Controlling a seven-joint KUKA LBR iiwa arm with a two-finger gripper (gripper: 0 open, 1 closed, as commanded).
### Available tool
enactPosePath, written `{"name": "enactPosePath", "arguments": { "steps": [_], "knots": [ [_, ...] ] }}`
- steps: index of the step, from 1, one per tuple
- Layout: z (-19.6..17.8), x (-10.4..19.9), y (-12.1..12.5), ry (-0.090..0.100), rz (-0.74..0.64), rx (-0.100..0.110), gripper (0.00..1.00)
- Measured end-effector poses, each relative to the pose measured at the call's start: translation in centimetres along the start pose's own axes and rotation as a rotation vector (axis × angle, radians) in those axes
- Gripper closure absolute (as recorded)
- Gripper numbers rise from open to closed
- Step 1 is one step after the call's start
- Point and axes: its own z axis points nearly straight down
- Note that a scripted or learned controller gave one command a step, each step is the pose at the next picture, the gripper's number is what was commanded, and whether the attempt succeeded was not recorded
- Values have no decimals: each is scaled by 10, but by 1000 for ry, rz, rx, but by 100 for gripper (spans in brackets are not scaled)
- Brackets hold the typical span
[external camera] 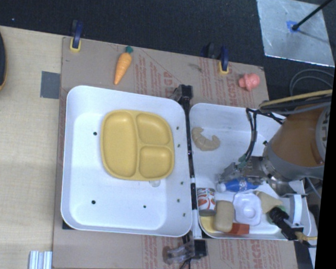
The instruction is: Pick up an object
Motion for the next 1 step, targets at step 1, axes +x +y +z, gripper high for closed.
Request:
{"name": "enactPosePath", "arguments": {
  "steps": [1],
  "knots": [
    [-9, -3, 0, -5, 2, -1, 100]
  ]
}}
